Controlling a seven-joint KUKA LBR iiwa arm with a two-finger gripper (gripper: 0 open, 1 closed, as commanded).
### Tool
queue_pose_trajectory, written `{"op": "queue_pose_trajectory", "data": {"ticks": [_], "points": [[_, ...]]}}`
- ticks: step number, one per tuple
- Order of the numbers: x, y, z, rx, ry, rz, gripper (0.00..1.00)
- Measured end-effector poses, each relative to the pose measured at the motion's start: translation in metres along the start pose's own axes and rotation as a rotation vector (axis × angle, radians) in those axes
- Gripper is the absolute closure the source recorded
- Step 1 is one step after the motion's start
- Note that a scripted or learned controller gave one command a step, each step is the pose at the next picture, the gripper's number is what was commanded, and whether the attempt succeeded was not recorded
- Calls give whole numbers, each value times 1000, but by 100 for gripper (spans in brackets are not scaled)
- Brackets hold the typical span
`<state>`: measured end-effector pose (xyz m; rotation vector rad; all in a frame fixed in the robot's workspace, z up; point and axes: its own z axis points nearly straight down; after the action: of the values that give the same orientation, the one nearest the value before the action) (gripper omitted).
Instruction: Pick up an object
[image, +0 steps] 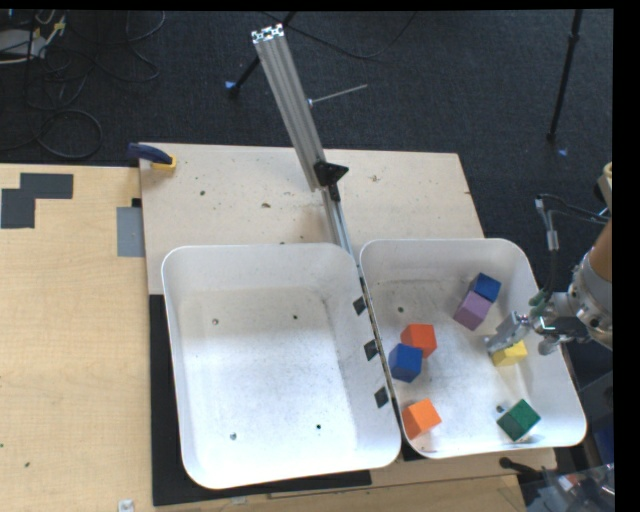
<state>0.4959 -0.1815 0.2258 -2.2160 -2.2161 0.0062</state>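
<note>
The right bin (440, 246) holds several small blocks. A yellow block (513, 353) lies near its right wall, and my gripper (512, 335) sits right over it, touching or nearly touching its top. Whether the block is between the tips is unclear from this angle. A purple block (472, 310) and a blue block (486, 287) lie just up and left of the gripper. An orange-red block (420, 338) rests against another blue block (405, 362) near the bin's left wall. An orange block (422, 416) and a green block (518, 420) lie toward the front.
The left bin (260, 360) stands beside the right one, sharing a divider with black clips (368, 348). A slanted aluminium bar (296, 105) rises behind the bins. The arm's wrist (590, 305) comes in over the right bin's right wall.
</note>
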Motion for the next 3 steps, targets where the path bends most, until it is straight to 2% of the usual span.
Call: {"op": "queue_pose_trajectory", "data": {"ticks": [1, 3], "points": [[-1, 1, -2, -5, -1, 2, 0], [-4, 5, 90, 0, 1, 1, 0]]}}
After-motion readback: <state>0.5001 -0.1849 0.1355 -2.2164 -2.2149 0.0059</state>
